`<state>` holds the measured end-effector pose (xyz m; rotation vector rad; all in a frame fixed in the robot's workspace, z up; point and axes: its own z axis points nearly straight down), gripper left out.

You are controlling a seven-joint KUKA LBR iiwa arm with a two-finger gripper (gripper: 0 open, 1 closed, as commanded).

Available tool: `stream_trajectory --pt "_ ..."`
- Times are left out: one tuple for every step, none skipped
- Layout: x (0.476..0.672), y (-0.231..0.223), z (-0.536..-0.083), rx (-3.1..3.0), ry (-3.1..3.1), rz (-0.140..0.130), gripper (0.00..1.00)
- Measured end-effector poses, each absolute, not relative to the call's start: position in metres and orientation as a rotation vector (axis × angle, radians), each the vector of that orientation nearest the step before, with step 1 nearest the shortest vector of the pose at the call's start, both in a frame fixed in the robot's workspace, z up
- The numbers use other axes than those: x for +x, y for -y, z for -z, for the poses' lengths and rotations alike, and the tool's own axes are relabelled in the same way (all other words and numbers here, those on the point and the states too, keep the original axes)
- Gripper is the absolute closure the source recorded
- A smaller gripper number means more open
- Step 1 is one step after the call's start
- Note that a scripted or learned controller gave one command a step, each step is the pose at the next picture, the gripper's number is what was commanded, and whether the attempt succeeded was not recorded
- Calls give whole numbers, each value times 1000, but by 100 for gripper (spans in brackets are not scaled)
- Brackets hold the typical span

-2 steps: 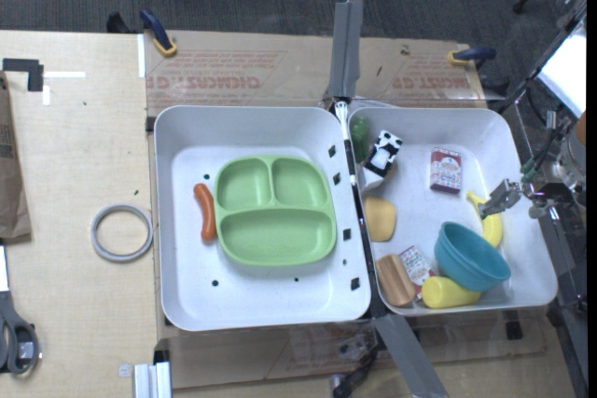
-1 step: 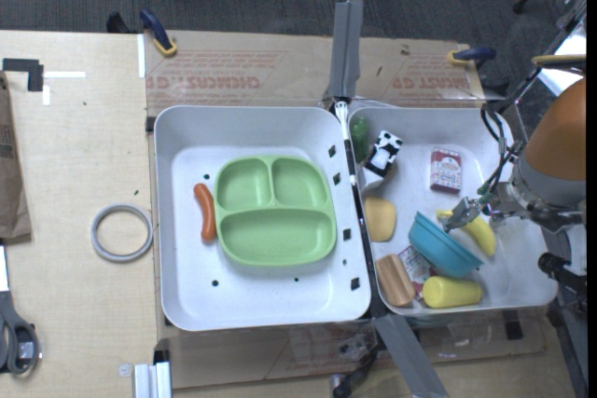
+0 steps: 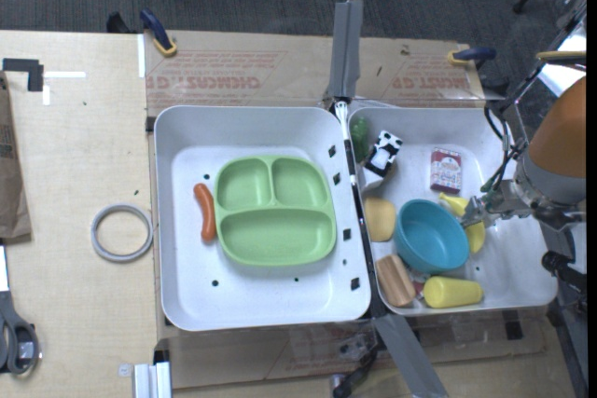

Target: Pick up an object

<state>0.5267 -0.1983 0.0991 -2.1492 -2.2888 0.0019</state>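
Tool (image 3: 478, 208) sits low at the right bin's (image 3: 522, 294) crowded right side by the blue bowl (image 3: 431, 236), presumably lining up a grab, though can't tell if it's open or holding anything.

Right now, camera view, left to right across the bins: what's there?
Orange sausage → green divided plate → black-and-white toy → blue bowl → hand. The items packed around the bowl overlap too much to order.
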Motion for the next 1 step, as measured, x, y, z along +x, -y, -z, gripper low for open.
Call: stream_trajectory --pt "550 119 -188 -2274 2167 -4 100"
